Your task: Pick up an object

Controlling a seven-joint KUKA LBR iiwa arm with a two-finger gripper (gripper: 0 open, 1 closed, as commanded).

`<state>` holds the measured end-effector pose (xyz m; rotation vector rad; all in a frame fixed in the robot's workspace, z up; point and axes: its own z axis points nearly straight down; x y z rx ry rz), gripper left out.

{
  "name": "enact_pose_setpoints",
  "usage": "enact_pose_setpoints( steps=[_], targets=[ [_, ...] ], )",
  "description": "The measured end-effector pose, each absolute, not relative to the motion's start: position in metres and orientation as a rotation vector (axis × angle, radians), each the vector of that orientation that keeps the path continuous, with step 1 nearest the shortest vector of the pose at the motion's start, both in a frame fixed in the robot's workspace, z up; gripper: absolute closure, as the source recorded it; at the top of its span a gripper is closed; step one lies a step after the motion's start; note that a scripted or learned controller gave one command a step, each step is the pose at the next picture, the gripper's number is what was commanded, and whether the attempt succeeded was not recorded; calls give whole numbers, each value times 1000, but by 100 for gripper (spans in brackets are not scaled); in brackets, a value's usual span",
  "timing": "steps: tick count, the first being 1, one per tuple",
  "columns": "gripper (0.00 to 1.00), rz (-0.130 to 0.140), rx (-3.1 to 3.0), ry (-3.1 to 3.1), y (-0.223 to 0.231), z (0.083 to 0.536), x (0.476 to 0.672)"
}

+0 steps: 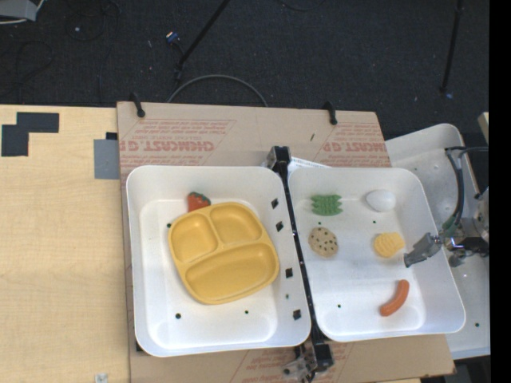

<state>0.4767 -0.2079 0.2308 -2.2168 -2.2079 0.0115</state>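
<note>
White plastic is what you look down on in the camera view: two shallow bins side by side at the middle of the frame. The left bin (152,190) holds a yellow divided plate (223,251) with a small red and green piece (197,201) just beyond its upper left edge. The right bin (351,325) holds five loose things, all well apart: a green leafy piece (326,205) at upper left, a white egg-like lump (380,200) at upper right, a brown speckled cookie (323,242) at centre left, a yellow ridged piece (389,245) at centre right, and an orange sausage (394,298) at lower right.

Your gripper (421,253) sits at the right rim of the right bin, at mid-height of the frame. A dark finger tip points left into the bin, but the picture is too small and blurred there, so you cannot tell how the fingers stand, and nothing is visibly held.

Of the loose things, the yellow ridged piece lies nearest, just to the left of the tip and about level with it. The sausage lies below and slightly left, its long axis slanting from lower left to upper right. I judge the yellow piece the shorter reach; the pick is not yet made.
</note>
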Motion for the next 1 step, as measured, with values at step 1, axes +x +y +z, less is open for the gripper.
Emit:
enact_pose_setpoints(
  steps=[1],
  targets=[
    [0, 2, -2221, -2221, -207, 237, 480]
  ],
)
